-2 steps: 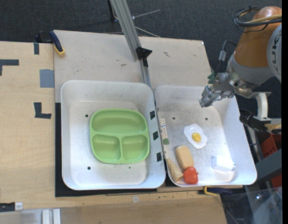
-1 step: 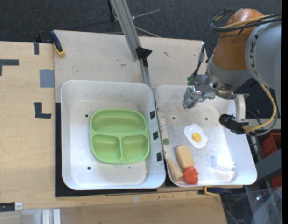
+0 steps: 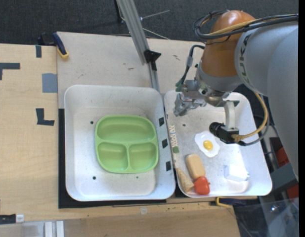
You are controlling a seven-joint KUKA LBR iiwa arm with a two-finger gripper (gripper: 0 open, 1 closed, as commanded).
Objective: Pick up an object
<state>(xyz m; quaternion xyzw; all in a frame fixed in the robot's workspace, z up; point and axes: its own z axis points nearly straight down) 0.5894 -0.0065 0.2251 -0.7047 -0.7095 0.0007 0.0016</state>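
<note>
Overhead, the single fixed camera looks down on two white bins side by side. No one object is singled out by the task; candidates all lie in the right bin (image 3: 251, 181). The bread-like tan block (image 3: 195, 165) has its long axis running roughly near-to-far, tilted a little toward the left at its far end. Just beside its near end sits a red tomato-like piece (image 3: 202, 185), touching or nearly so. A fried egg (image 3: 207, 145), white with a yellow yolk, lies flat toward the bin's middle, no clear long axis. A pale whitish object (image 3: 237, 173) rests near the bin's near right corner; its form is hard to read against the bin. A thin patterned strip (image 3: 173, 139) lies along the left wall, lengthwise near-to-far.

The left bin (image 3: 73, 147) holds a green three-compartment plate (image 3: 126, 143), lying flat, compartments bare.

The gripper (image 3: 181, 107) hangs over the far left part of the right bin, well apart from the tan block and egg. Nothing is seen between its fingers; whether they are spread or closed cannot be told.
</note>
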